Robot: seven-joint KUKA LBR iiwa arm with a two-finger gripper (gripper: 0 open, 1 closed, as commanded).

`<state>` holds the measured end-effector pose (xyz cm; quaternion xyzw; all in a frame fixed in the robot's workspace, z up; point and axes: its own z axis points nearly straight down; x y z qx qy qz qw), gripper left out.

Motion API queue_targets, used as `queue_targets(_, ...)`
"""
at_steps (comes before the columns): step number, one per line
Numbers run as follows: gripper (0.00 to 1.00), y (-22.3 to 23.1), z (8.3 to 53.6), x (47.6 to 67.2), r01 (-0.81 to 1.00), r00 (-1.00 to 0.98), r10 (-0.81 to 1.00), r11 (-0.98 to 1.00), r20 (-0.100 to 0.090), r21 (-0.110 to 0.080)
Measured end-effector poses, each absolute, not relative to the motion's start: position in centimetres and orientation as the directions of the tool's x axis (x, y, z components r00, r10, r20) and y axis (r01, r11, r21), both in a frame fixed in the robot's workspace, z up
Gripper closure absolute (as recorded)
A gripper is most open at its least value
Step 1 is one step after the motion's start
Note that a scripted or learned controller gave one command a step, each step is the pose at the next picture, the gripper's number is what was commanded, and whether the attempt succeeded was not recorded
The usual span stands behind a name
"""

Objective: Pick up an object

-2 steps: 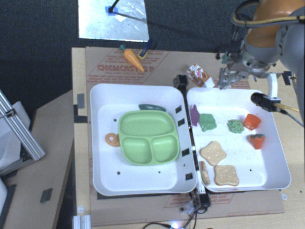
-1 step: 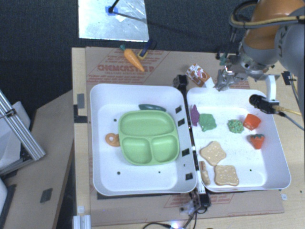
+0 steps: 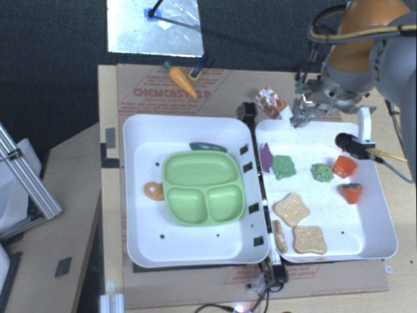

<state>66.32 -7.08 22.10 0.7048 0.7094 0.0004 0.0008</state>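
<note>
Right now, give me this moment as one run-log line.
phase: approach | gripper: above right bin far edge, holds nothing seen | right bin: two toast slices, broccoli, tomato | left bin: green tray

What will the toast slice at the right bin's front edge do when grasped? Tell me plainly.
The toast slice lies flat on the bin floor, so fingers likely struggle to get under it. It looks like thin toy food, probably light and stiff. It should slide rather than roll if pushed.

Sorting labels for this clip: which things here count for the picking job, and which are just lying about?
For the job: hand; right bin with toast slices, green leaf, red pepper.
Lying about: green tray, carrot, foil sheet.
</note>
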Motion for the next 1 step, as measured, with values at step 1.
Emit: queue_targets(1,1.0,-8.31,23.01,67.61,1.0,-0.002,1.0,0.002,-0.001,0.005)
